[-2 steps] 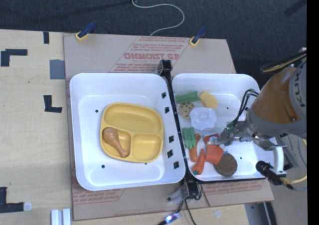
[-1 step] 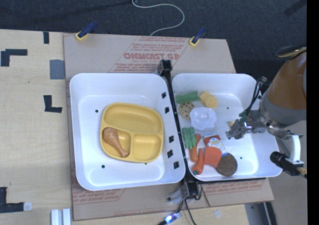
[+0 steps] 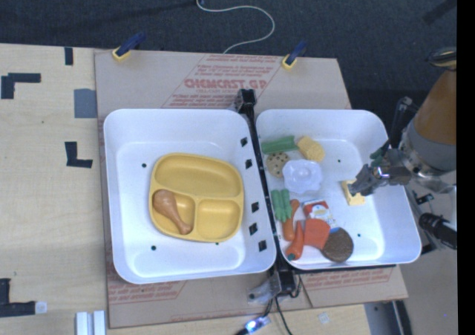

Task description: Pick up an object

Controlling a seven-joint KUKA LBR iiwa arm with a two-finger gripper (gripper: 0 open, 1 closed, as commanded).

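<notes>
A: Start with the big pieces. What sits on the worktop [image 3: 44, 200]?

B: Two white bins side by side. The left bin [image 3: 122, 177] holds a yellow divided plate [image 3: 215, 177] with a toy drumstick [image 3: 173, 209] lying in one section. The right bin [image 3: 371, 129] holds the loose jumble, which I judge is the stock to pick from.

A: And the arm [image 3: 438, 122]?

B: It reaches in from the right, over the right bin's far side, probably because the small yellow block [image 3: 354, 194] lies there, apart from the pile and easy to approach.

A: Do the fingers [image 3: 367, 180] have it?

B: They are low and just beside the block, perhaps touching its upper edge. I cannot tell how far apart they are, and nothing shows between them, so I would not call it held.

A: The rest?

B: A brown disc [image 3: 338, 245], a red piece [image 3: 315, 233], a clear lump [image 3: 303, 174], green sticks [image 3: 280, 203] and a corn cob [image 3: 312, 150], crowded toward the divider.
</notes>
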